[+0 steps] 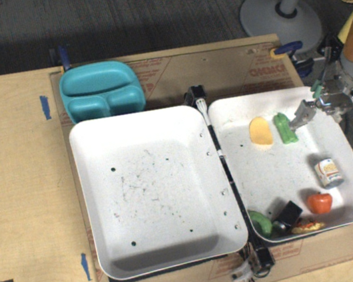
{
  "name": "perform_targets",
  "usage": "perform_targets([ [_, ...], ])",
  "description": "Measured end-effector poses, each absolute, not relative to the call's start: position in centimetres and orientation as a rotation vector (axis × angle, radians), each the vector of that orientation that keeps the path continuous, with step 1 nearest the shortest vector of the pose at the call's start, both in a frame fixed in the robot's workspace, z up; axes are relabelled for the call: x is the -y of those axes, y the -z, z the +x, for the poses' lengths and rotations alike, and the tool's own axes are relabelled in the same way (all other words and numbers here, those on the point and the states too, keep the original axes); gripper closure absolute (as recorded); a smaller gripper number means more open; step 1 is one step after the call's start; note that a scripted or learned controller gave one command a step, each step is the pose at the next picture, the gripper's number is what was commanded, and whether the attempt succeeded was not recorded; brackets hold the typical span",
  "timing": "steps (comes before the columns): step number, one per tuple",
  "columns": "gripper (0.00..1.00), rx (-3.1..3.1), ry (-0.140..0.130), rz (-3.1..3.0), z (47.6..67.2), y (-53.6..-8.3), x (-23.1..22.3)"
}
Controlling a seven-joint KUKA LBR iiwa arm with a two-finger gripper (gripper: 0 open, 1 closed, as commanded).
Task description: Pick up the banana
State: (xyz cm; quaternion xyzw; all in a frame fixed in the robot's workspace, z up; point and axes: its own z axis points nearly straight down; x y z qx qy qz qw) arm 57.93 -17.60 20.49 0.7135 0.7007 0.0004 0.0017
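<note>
Arm enters from 3 o'clock, wrist hardware sits over the right bin's (pixel 339 142) upper right rim, tool (pixel 299 116) angled down and leftward toward 9 o'clock, low over the bin floor. Can't tell how the tool's fingers stand, too small and grey on white; nothing visibly held. Its tip is just beside a green oblong piece (pixel 285 128), smooth, plastic-looking, standing roughly 12-to-6 in the bin. Banana (pixel 261 131): I take it to be the yellow rounded lump just left of the green piece, around 11 o'clock of the right bin, matte, stubby rather than curved; lying on the bin floor, apart from the tool. At the bin's 4 o'clock, a small cylindrical can (pixel 329 171) with a printed label. Along the 6 o'clock wall: a red tomato-like round item (pixel 320 202), glossy; a black blocky object (pixel 287 214); a dark green rounded piece (pixel 260 222); a flat orange-red item (pixel 307 227) at the rim. Left bin (pixel 96 185): white shallow plastic, rounded corners, scuffed floor with small dark holes. Behind it at 12 o'clock, a teal compartment tray (pixel 101 89), moulded plastic. Counter (pixel 24 197) is pale wood with cardboard under the bins.
</note>
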Motion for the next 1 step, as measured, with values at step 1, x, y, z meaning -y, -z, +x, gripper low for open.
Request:
perform_targets([
  [1, 0.00, -2.299, -0.001, 2.142, 55.38, -8.52, 13.00],
])
